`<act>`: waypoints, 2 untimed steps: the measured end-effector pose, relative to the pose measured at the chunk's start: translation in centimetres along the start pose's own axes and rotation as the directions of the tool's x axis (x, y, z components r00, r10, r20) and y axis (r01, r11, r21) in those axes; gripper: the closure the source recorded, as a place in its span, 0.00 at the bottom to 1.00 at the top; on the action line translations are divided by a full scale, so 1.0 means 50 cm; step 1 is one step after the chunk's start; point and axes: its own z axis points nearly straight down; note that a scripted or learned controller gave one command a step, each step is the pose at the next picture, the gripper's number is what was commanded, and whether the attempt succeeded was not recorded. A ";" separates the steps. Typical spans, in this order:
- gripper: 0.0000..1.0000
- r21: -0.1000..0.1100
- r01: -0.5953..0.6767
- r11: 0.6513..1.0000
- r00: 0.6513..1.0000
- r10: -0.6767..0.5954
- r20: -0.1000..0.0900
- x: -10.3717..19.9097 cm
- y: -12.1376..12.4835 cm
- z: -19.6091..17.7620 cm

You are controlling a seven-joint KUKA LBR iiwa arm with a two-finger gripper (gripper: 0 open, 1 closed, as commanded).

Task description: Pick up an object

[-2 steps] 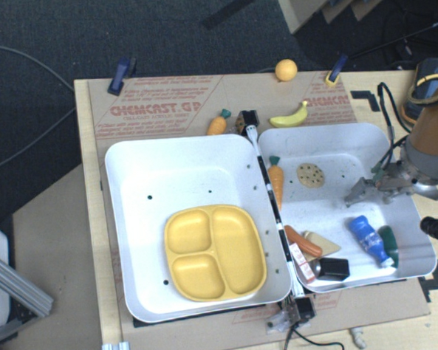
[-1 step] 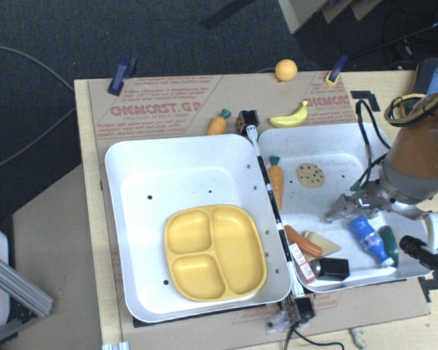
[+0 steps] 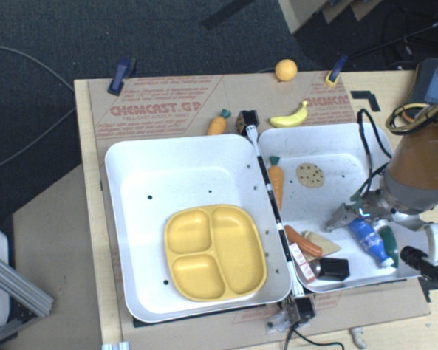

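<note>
My gripper [image 3: 357, 216] hangs low in the right bin [image 3: 335, 137], near its right side. Directly under and beside it lies a blue bottle [image 3: 370, 240] with a green object [image 3: 388, 240] against its right side. Whether the bottle is gripped is hidden by the wrist. Further left in the same bin lie a cookie [image 3: 310, 174], a carrot [image 3: 276, 182] along the left wall, a hot dog [image 3: 303, 241], a pale cheese wedge [image 3: 325, 243] and a black box [image 3: 333, 268].
The left bin [image 3: 130, 176] holds a yellow divided plate [image 3: 215, 251]. On the bench behind the bins lie a banana [image 3: 289, 116], an orange ball [image 3: 286, 70] and a small orange toy [image 3: 217, 125].
</note>
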 end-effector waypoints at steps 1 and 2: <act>1.00 -0.002 -0.001 1.000 1.000 0.001 0.001 0.000 0.001 -0.019; 0.00 -0.001 -0.001 1.000 1.000 0.001 0.000 0.000 0.000 -0.019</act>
